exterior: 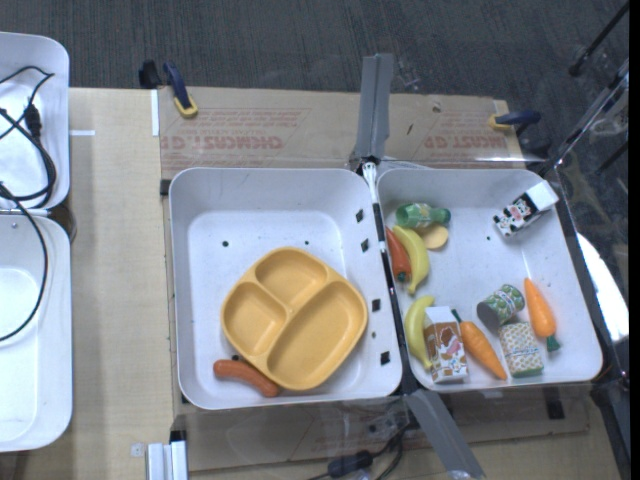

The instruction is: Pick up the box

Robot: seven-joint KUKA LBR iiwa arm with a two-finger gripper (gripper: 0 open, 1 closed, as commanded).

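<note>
The box (446, 345), a small carton with a red and white printed face, is seen in the right bin (470, 268), at its front wall, wedged between a banana (418, 326) on one side and a carrot (482, 349) on the other, both touching it. A tin (501, 305), a green-patterned block (522, 350) and a second carrot (540, 310) are grouped just beyond. A black-and-white carton (525, 211) is set well apart near the far corner. In the left bin (200, 268) a yellow divided plate (293, 318) is laid, with a sausage (245, 374) at its edge. Whether the pincer is released or clenched cannot be told.
</note>
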